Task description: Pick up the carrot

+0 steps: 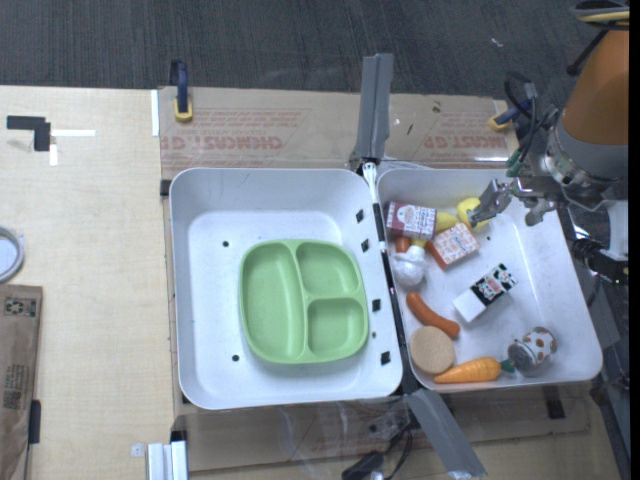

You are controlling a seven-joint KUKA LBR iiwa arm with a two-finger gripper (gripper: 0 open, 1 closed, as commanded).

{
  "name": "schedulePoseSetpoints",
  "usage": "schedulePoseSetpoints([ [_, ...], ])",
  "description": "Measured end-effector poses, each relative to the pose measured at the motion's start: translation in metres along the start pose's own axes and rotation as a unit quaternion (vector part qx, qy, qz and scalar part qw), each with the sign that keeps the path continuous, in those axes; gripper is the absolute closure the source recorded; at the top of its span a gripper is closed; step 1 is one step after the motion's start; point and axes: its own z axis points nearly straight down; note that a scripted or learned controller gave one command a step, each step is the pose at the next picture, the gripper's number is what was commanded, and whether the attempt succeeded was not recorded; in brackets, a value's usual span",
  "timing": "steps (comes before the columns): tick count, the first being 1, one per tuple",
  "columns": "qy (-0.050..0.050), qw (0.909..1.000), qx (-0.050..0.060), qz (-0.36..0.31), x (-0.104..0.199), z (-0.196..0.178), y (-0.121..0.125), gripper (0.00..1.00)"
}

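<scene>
The carrot (467,371) is orange with a small green top and lies flat at the front edge of the right bin (570,298), pointing left. My gripper (513,206) hangs over the far right part of that bin, well behind the carrot and apart from it. Its two fingers (492,200) stand spread open with nothing between them.
Crowding the right bin are a yellow toy (468,211), a red box (411,218), an orange box (453,245), a white lump (408,264), a black-and-white carton (486,290), a sausage (432,313), a round biscuit (432,349) touching the carrot's tip, and a spotted ball (534,346). A green divided plate (303,299) lies in the left bin (200,268).
</scene>
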Motion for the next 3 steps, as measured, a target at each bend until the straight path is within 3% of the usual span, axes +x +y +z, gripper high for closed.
schedulePoseSetpoints([
  [1, -0.002, 0.9959, -0.012, 0.090, 0.002, 0.114, -0.062, 0.00],
  [2, 0.000, 0.9999, -0.005, 0.013, 0.027, 0.134, -0.105, 0.00],
  [3, 0.000, 0.9497, 0.000, 0.313, 0.095, 0.036, -0.108, 0.00],
])
